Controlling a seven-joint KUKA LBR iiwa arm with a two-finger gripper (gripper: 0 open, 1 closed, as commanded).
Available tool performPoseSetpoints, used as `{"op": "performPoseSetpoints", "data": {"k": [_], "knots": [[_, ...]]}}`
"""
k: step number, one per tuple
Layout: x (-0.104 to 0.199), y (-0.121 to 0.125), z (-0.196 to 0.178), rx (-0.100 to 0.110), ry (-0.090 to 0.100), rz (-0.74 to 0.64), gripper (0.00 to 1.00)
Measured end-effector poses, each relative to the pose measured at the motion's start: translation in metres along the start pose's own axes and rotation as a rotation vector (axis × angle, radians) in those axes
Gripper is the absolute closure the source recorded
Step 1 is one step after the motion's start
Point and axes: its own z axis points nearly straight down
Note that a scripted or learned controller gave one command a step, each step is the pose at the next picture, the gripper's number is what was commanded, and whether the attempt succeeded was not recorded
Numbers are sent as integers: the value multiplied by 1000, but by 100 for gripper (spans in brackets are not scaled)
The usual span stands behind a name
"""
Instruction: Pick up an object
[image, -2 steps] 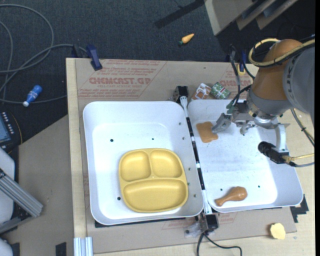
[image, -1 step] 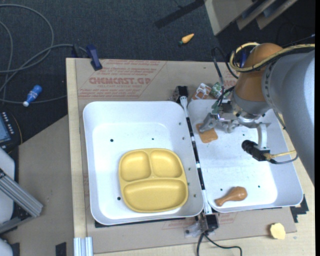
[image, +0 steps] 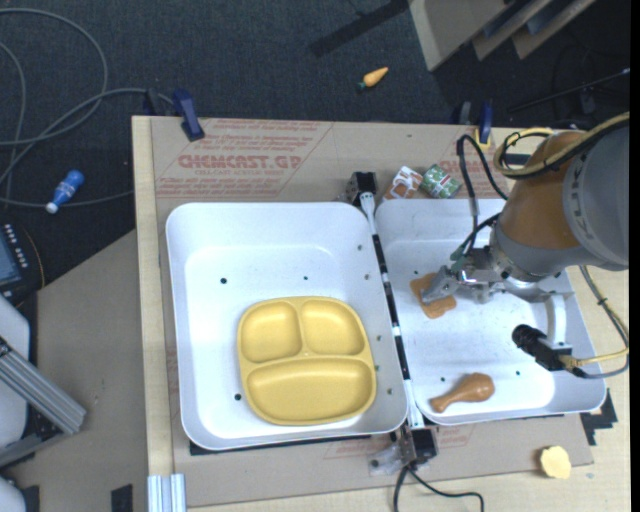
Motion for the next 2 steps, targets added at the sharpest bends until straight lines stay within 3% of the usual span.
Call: {"op": "performPoseSetpoints", "data": {"k": [1, 2], "knots": [[25, 18, 0, -6, -1, -7, 0], [27, 20, 0, -5, -1, -5, 0]]}}
